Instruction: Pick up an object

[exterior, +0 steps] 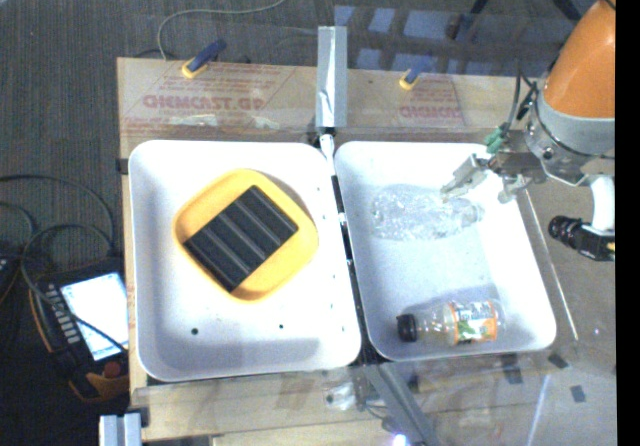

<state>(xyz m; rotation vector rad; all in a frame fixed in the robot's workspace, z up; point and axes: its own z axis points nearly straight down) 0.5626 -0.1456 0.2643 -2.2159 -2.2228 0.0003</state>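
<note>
light: even, bright overhead | shadows: soft | glare: white bins (240, 359) | focus: slightly soft

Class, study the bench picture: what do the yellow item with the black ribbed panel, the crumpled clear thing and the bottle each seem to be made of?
Yellow item: probably moulded plastic, smooth matt yellow rim, black ribbed panel perhaps rubber. Crumpled clear thing: likely thin plastic film or a squashed clear container, since it is see-through with glinting creases. Bottle: clear plastic by its look, with a dark cap and an orange-green label.

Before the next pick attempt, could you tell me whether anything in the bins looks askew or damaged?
Mostly tidy. The clear crumpled plastic in the right bin looks crushed, and the bottle lies on its side. The yellow tray sits diagonally.
</note>
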